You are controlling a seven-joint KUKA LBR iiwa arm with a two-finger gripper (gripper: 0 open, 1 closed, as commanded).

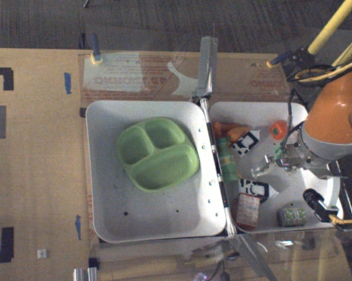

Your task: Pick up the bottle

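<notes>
Against the right bin's (334, 212) left wall we see a slim green bottle (227, 164); our gripper's (264, 170) jaws unreadable.

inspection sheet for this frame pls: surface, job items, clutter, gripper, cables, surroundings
Surface: two white bins side by side, left bin and right bin, on a tan bench.
Job's things: green bottle lying along the right bin's left wall.
Clutter: green divided plate in left bin; orange ball, brown packet, small green can in right bin.
Gripper: gripper over right bin, right of the bottle; finger state unclear.
Cables: black cables near the arm.
Surroundings: dark carpet.
</notes>
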